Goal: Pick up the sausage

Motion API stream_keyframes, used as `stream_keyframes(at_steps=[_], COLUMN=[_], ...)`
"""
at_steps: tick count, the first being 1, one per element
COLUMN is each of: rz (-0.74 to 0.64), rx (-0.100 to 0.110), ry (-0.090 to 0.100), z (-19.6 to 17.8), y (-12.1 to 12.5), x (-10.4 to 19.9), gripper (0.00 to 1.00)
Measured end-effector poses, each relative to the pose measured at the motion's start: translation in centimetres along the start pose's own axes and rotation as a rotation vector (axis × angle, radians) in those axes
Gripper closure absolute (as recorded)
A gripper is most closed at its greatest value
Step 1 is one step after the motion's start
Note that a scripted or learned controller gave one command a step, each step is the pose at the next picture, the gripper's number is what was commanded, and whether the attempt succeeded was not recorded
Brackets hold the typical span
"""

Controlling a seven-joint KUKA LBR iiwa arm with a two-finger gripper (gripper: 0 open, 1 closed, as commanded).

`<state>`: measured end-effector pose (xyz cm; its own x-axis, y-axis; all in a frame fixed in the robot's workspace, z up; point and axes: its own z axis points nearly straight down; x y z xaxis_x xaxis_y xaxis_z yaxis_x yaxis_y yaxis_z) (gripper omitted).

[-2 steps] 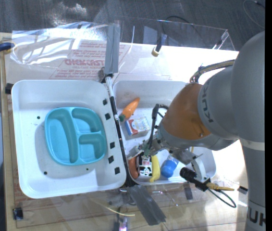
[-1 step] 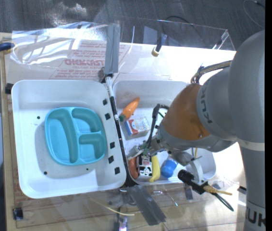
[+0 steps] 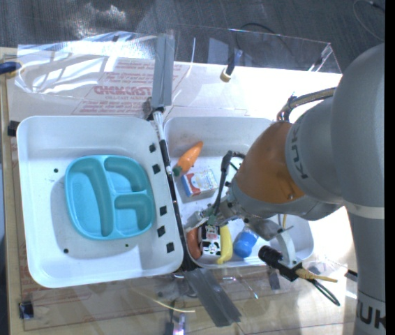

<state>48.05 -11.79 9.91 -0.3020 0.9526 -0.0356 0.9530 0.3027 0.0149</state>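
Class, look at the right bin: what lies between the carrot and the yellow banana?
In the camera view, a small red-and-white carton lies between the carrot and the banana, with the gripper there too.

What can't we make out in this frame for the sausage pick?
- Hand: low in the right bin, under the arm's wrist; finger state unreadable.
- Sausage: a reddish sliver beside the hand, mostly covered; contact unclear.
- Right bin's floor: largely hidden by the arm.
- Small carton: print too small to read.

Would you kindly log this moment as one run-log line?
arm: over right bin | gripper: low, front-left corner | sausage: beside it, not seen held | blue tray: left bin
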Motion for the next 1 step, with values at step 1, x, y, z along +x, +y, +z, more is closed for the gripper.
stream_keyframes(at_steps=[1], rz=[-0.012], rx=[-0.001], ry=[0.000], z=[-0.01], y=[0.02], x=[-0.01], gripper=[0.00])
